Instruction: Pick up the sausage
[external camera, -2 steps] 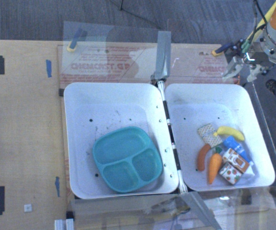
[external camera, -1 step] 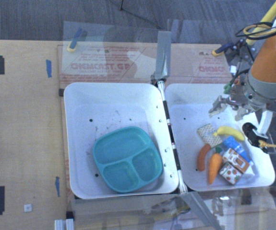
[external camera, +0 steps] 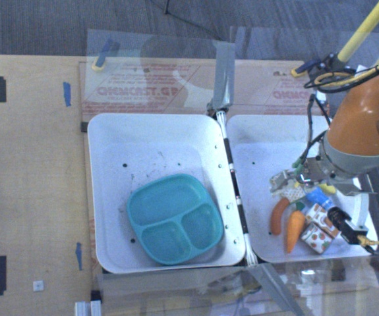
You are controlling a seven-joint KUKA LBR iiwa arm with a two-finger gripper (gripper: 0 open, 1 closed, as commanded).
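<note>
Teal divided plate [external camera: 174, 218] in left bin [external camera: 110, 143]; carrot [external camera: 294, 230] in right bin [external camera: 255, 157]

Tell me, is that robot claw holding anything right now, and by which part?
It cannot be told. The gripper hangs over the right bin, just above the sausage, which lies on the bin floor beside the carrot.

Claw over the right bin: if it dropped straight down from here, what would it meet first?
Probably the sausage, lying just below the claw beside the carrot; depth is hard to judge from this slanted view.
</note>
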